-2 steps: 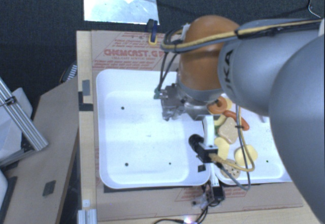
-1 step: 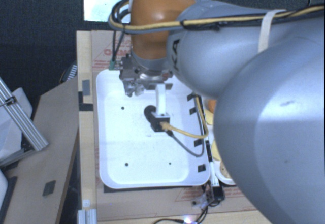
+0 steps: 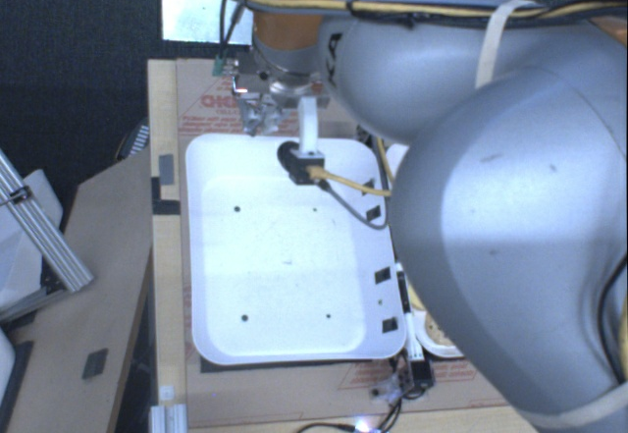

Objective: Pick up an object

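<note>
The floor of the left bin lies bare and open from above. Its far rim is crowded: the gripper hangs just over that edge. The bulky grey arm covers nearly all the right bin, blocking approach from that side.

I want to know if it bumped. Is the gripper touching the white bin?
Cannot tell. In the camera view the gripper sits right at the far rim of the white bin, but the slanted look down hides any gap or contact.
</note>
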Robot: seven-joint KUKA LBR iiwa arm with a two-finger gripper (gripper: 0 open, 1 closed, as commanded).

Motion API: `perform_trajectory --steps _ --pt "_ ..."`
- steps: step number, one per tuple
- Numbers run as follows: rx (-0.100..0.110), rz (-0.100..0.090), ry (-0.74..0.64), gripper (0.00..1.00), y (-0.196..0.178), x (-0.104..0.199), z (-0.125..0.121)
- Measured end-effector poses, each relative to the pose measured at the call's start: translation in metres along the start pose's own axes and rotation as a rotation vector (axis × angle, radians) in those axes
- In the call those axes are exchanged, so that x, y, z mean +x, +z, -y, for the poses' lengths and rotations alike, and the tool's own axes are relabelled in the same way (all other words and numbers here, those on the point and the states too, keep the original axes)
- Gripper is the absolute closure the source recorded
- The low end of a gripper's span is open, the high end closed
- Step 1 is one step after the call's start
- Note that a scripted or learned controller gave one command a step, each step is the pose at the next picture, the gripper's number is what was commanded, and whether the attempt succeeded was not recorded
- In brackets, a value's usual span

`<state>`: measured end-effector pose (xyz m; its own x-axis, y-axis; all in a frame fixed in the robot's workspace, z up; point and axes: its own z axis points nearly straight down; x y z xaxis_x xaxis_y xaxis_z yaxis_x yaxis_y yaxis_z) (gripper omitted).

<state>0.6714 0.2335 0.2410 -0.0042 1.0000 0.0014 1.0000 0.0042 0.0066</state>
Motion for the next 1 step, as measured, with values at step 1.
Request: perform_trajectory --steps 1 --pt "0.001 0.001 -0.005 1.0 -0.0113 0.0008 0.0017"
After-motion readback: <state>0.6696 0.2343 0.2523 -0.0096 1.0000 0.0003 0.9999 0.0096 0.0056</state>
